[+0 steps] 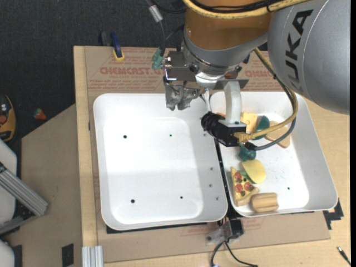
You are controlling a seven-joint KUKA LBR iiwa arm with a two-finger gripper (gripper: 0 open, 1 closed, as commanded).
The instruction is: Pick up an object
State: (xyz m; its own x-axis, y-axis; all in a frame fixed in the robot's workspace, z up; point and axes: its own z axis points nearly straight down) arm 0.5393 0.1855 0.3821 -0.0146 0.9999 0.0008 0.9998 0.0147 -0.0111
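Note:
My gripper [180, 100] hangs over the far edge of the left bin [111, 149], near its right corner. No object shows at the gripper. The loose objects all lie in the right bin [311, 166]: a toy pizza slice [243, 183], a tan bread roll [264, 202] at the near edge, a yellow-green rounded piece [256, 171], a yellow wedge [250, 119], a teal piece [262, 122] and a pale tan piece [284, 142]. The arm's wrist hides part of that bin's far left corner.
Both bins sit on a brown board [89, 93] printed with red letters. A blue and yellow clamp [117, 48] stands at the board's far left edge. The arm's big grey and orange body [233, 21] overhangs the far side of both bins.

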